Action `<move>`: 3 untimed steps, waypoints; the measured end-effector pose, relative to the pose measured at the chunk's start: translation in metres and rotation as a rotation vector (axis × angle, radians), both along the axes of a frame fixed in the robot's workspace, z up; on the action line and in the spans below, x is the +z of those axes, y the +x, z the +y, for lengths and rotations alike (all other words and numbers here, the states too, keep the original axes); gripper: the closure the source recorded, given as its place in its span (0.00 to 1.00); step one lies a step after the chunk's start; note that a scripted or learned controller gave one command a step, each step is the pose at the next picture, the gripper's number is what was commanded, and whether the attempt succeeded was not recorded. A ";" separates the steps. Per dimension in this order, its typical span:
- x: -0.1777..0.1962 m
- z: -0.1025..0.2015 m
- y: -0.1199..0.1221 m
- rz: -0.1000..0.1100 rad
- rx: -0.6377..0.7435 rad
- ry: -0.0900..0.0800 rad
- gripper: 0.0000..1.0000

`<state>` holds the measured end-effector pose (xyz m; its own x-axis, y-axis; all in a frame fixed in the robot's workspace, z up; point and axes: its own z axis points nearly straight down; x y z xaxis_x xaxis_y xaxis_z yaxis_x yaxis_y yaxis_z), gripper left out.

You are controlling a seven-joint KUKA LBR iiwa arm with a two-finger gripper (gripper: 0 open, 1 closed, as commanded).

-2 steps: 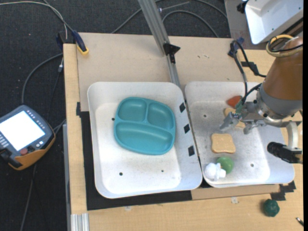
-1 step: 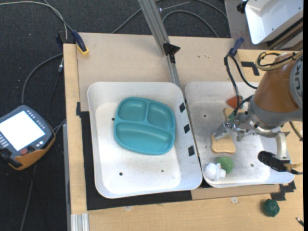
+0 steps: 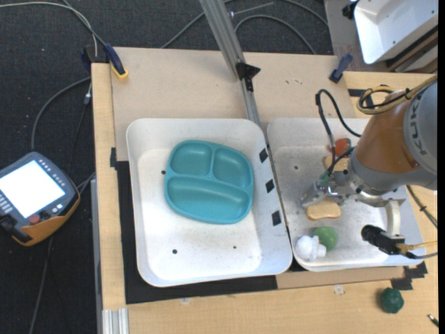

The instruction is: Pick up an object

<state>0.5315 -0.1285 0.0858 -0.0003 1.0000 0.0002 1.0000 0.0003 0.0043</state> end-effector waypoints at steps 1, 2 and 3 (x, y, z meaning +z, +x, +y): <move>0.012 0.000 0.001 -0.003 0.000 -0.001 1.00; 0.064 -0.001 -0.009 0.001 0.000 -0.001 1.00; 0.125 0.007 -0.006 -0.003 0.002 -0.001 1.00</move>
